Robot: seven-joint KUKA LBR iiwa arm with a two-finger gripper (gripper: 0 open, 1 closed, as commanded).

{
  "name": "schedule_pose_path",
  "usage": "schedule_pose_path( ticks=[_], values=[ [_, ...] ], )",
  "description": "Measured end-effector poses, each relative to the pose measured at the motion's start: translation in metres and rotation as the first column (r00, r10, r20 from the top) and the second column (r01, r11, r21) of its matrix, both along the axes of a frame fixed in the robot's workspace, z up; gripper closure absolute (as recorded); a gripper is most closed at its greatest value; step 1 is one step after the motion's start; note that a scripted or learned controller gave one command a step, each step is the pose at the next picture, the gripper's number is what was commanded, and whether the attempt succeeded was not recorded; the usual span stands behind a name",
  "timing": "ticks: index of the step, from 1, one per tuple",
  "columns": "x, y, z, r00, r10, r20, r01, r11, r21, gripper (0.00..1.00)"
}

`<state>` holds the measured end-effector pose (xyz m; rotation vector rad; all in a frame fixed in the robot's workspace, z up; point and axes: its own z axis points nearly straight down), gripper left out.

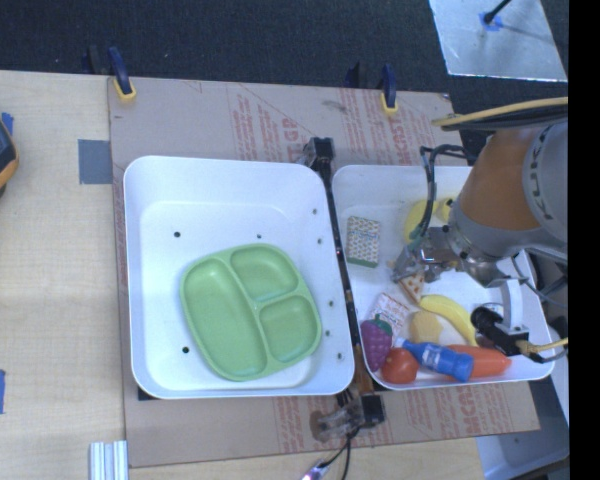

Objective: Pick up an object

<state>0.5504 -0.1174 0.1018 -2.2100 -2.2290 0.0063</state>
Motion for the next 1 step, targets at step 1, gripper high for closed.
schedule_pose_path(
  ticks=[1],
  values=[
    [-0.0351, 0.0789, 0.0904, 1.0, -0.002, 0.002, 0.002, 1.0, 0.002, 1.0]
  ],
)
